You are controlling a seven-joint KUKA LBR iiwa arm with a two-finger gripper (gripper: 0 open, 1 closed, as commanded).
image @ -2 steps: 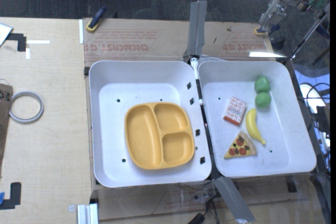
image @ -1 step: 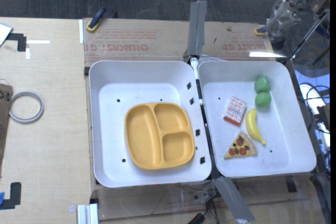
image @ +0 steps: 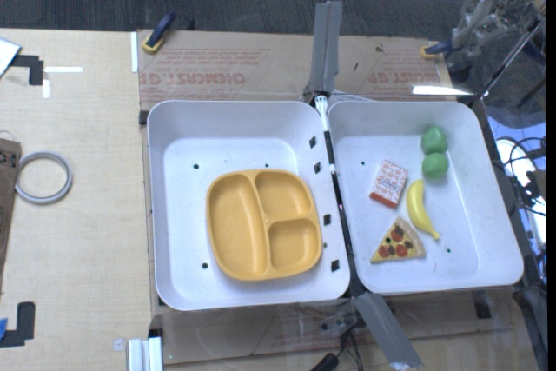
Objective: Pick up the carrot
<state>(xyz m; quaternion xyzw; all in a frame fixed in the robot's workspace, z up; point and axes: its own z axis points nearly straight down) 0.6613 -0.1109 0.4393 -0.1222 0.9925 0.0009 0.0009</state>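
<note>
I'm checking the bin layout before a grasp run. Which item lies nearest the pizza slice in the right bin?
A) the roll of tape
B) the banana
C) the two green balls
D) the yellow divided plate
B: the banana lies just beside the pizza slice, its lower end nearly touching it.

lab | cardboard-lined bench (image: 208, 65) | tape roll (image: 40, 177) | loose cables (image: 521, 161)

A single fixed camera looks down on the desk (image: 78, 274) at a slant from above its near edge. Both bins sit mid-frame: left bin (image: 174, 213), right bin (image: 486, 256). Floor fills the upper frame.
</note>
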